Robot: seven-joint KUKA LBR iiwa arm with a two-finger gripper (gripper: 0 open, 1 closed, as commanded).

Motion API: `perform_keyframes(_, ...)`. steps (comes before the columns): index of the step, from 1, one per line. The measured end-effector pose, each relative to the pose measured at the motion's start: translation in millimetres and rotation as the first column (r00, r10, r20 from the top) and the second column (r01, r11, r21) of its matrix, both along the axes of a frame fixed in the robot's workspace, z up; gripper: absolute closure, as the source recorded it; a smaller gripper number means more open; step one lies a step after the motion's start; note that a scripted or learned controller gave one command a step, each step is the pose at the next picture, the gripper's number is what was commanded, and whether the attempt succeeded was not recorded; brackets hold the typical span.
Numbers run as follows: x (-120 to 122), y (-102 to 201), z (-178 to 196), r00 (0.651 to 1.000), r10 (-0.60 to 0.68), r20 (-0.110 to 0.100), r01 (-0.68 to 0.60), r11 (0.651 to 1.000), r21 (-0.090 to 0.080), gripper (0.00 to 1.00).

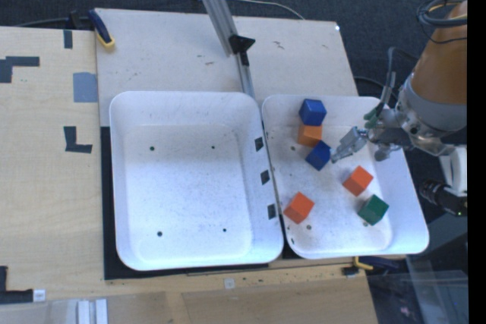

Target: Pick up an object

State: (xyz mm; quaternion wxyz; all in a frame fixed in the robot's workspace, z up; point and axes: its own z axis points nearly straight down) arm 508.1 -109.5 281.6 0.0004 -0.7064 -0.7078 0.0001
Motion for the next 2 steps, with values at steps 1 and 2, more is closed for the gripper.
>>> perform_keyframes(1,-23.8,21.4,-148.6,1.0,-0.001,-0.011,0.001,1.0,0.002,0.0)
perform_keyframes(2,49.3,-12.5,-192.3,1.0,0.0,0.001,0.0,1.0,-0.002,0.0)
